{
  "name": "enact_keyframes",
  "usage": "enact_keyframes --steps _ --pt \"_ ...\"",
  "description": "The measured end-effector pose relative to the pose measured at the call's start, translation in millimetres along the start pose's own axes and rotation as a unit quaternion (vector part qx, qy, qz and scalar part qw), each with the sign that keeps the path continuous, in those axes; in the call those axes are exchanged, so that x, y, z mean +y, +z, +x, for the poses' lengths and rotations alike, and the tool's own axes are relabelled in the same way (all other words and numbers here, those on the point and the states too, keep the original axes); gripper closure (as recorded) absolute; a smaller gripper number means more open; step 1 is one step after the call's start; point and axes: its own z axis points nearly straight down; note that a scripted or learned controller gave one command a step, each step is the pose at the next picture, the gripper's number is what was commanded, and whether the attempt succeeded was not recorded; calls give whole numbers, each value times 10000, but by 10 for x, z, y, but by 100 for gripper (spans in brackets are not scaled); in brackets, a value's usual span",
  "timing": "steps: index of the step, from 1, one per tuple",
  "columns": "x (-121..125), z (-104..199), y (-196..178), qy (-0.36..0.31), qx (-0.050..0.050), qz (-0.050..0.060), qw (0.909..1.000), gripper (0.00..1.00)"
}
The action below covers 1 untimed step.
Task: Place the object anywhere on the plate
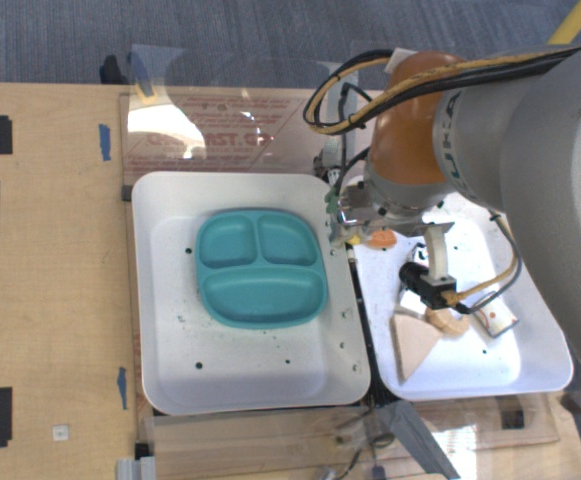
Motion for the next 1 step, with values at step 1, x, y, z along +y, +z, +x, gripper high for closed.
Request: enact_keyframes --steps 1 --pt "-254 537 -49 -677 168 134 9975 100"
